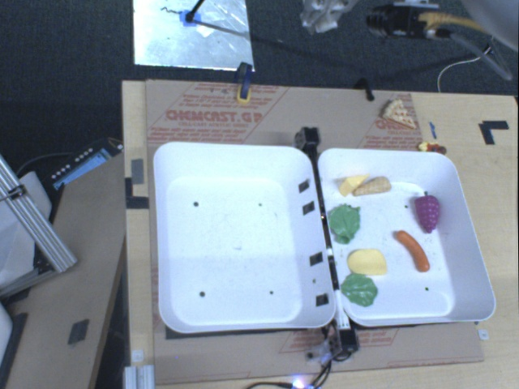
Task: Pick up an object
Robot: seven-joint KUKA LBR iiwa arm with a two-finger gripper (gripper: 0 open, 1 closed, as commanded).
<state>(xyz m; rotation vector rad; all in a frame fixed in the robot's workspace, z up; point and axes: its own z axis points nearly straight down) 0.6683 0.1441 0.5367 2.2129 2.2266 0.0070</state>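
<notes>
The right bin [462, 290] holds several toy foods. A purple grape bunch [427, 211] lies near its right wall and an orange sausage [412, 250] just below that. Along the left wall sit a green leafy piece [345, 222], a yellow piece [366, 261] and a second green piece [358, 288]. A yellow wedge [350, 185] and a tan bread-like piece [374, 186] touch at the bin's far side. My gripper [327, 6] hangs high beyond the bench's far edge, well away from both bins, with nothing seen in it.
The left bin [235, 233] adjoins the right one along a black-clipped seam. A pizza slice [398, 113] lies on the board behind the right bin. A yellow clamp [243, 83], a foil sheet [192, 23] and an aluminium frame [32, 225] stand around the bench.
</notes>
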